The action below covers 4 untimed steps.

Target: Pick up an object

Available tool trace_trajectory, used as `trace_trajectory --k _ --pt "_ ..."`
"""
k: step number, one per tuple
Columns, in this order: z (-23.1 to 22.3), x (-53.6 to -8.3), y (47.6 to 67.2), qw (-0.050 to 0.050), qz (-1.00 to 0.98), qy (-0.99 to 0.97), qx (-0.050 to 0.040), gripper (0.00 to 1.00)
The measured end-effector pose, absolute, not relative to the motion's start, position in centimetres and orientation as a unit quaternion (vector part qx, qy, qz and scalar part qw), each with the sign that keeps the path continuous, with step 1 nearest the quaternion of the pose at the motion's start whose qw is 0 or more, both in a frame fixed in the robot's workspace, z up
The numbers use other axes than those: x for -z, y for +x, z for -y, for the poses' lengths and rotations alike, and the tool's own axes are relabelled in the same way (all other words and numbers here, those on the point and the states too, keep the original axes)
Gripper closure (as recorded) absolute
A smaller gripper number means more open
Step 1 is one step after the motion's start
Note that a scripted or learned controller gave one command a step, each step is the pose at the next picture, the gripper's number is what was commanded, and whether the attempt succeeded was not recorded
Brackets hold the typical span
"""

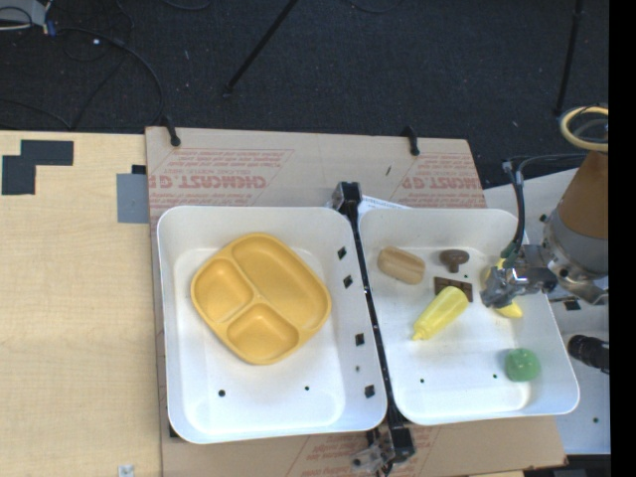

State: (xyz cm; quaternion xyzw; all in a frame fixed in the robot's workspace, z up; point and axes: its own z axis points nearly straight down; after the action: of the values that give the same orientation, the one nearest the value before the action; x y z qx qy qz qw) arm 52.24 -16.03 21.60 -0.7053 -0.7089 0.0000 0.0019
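In the right bin (pixel 556 391) there are several small things that could be picked. A yellow bottle (pixel 440 313) lies near the middle of this bin, tilted, with its thin end pointing down and to the left. Just above its thick end sits a small dark brown block (pixel 455 288), touching it or very close to it. Further up there is a tan wooden piece (pixel 401 265) shaped like a bread roll, and beside it, to the right, a small brown mushroom-shaped thing (pixel 454 259). A green ball (pixel 522 365) rests near the lower right corner of the bin, well apart from the others.

The gripper (pixel 504 288) is low at the right side of this bin, just above a small yellow piece (pixel 510 310) that shows under it. Whether this piece is between the fingers cannot be told, and the state of the hand is not clear either.

The left bin (pixel 189 386) holds a yellow plate (pixel 260 297) with three compartments, lying flat and turned at an angle. Both bins rest on a sheet of cardboard (pixel 298 167) upon the bench.
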Motion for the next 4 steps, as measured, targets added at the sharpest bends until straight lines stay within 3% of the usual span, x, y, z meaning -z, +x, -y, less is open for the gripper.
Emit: trace_trajectory --k 2,4 --pt "5.5 -20.3 54.7 0.002 0.709 -0.706 -0.0009 1.0" --pt "-4.8 -23.1 55.1 0.002 0.708 -0.706 -0.0008 1.0"
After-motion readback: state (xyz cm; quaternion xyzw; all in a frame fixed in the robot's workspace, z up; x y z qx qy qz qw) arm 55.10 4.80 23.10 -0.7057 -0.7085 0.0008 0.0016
